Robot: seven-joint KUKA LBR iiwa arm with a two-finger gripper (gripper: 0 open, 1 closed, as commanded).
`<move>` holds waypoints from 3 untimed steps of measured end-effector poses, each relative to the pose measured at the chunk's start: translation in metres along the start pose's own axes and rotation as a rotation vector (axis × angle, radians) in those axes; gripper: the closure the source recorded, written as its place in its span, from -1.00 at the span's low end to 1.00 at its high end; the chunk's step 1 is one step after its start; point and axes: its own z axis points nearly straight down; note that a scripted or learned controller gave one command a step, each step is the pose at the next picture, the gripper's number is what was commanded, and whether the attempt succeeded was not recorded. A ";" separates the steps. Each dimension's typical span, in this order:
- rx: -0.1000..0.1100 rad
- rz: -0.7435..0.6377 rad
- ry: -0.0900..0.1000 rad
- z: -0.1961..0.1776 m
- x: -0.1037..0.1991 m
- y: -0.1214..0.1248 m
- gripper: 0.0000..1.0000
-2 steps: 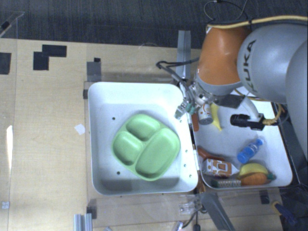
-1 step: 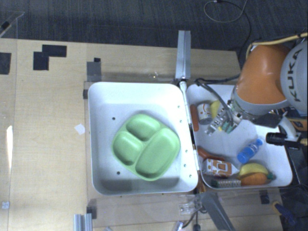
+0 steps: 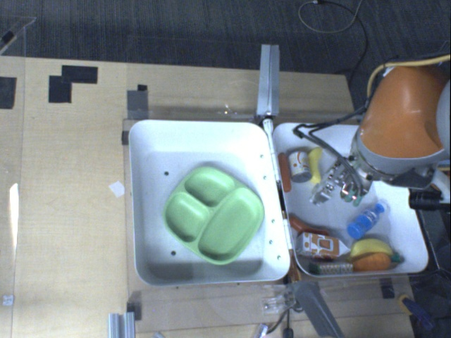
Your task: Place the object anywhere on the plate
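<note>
A light green plate (image 3: 215, 214) with three compartments lies in the left white bin (image 3: 151, 153), and its compartments hold nothing. My gripper (image 3: 332, 189) hangs over the middle of the right bin (image 3: 416, 259), below the arm's orange band. It sits between a small can (image 3: 300, 165) to its upper left and a blue bottle (image 3: 366, 221) to its lower right. The metal parts at its tip blur together, so its state is unclear. I see nothing held in it.
The right bin also holds a yellow piece (image 3: 315, 162) by the can, a brown stick (image 3: 284, 171) along the left wall, a printed carton (image 3: 318, 246), and yellow (image 3: 371, 246) and orange (image 3: 371, 261) fruit at the front. A metal divider (image 3: 268, 83) separates the bins.
</note>
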 end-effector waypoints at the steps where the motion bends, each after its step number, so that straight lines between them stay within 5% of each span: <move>1: -0.002 -0.225 -0.002 -0.074 -0.026 0.065 1.00; 2: -0.001 -0.176 0.003 -0.014 -0.005 0.118 1.00; 3: -0.001 -0.514 0.003 0.031 -0.002 0.103 1.00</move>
